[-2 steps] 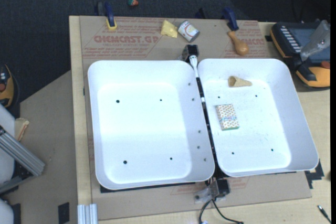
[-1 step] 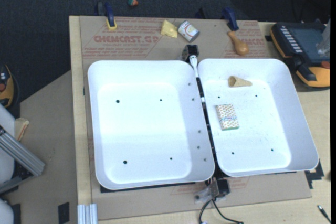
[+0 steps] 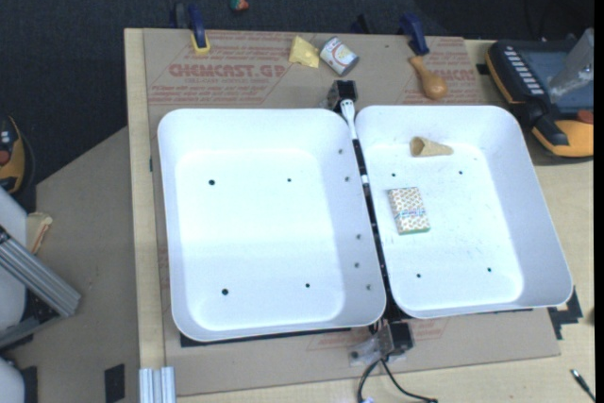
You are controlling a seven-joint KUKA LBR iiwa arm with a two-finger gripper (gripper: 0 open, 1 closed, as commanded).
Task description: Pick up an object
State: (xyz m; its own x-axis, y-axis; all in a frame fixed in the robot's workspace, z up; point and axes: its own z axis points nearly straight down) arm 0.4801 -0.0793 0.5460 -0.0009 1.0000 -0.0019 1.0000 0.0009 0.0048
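Though flat, patterned box (image 3: 409, 209) in right bin (image 3: 514, 212).

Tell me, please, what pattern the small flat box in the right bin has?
The small flat box has a fine multicoloured speckled pattern, seen in the camera view.

I see both bins, the left bin (image 3: 179, 203) and the right bin (image 3: 528, 203), as smooth glossy white plastic. The bench (image 3: 142, 90) looks like matt printed cardboard.
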